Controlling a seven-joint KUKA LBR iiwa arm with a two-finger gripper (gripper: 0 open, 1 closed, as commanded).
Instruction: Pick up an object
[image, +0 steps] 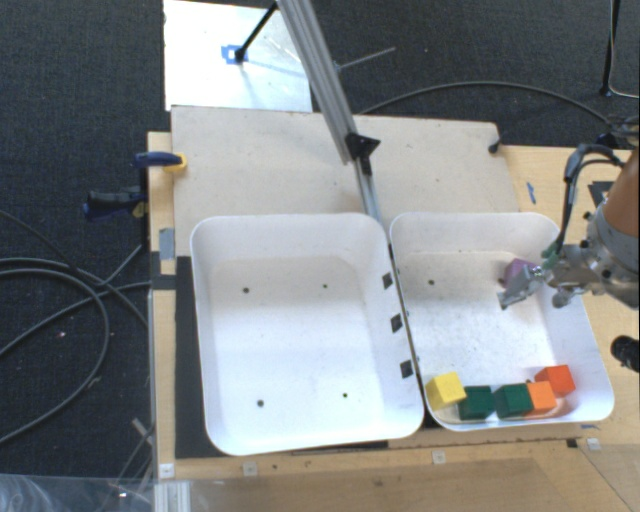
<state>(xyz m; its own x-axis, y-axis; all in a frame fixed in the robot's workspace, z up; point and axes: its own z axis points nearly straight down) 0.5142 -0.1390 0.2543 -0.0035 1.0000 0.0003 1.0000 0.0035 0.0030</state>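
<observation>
Two shallow white bins sit side by side on the bench (300, 160), and the arm (615, 240) reaches in from the right over the right bin (460, 330). Its wrist hangs above that bin's right rim, with the pincer (520, 285) pointing left and downward toward the bin floor. A small purple object (518, 270) shows right at the pincer's tip, touching or just beside the metal; whether it sits between the fingers I cannot tell, and the pincer's opening cannot be made out either.

Well apart from the pincer, along the near wall of the right bin, lies a row of small blocks: a yellow block (446, 388), two dark green blocks (495, 401) and two orange blocks (549, 388), touching one another. They look solid, matte and square-edged. The left bin (290, 330) is smooth plastic with rounded corners.
</observation>
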